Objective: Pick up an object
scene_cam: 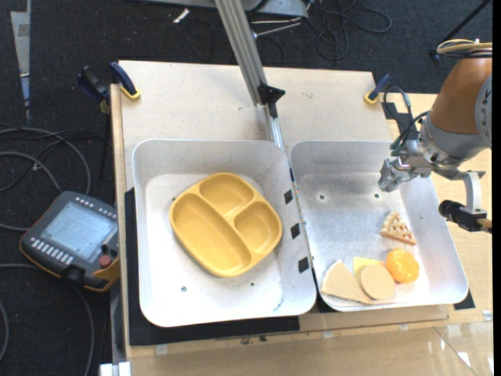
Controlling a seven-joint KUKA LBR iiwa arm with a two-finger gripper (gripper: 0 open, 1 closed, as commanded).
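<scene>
We are watching the arm [462, 108] reaching in over the right bin [344, 180], with the gripper [389, 180] hanging above bare floor. Whether it is open or closed, we cannot tell. Nothing is showing between its tips. The food pieces are lying nearer the camera than the gripper: pale wedge [341, 283], round slice [377, 282], orange piece [402, 265], then the small waffle triangle [398, 229], the nearest, just below and slightly right. We are judging that one the likeliest pick.
</scene>
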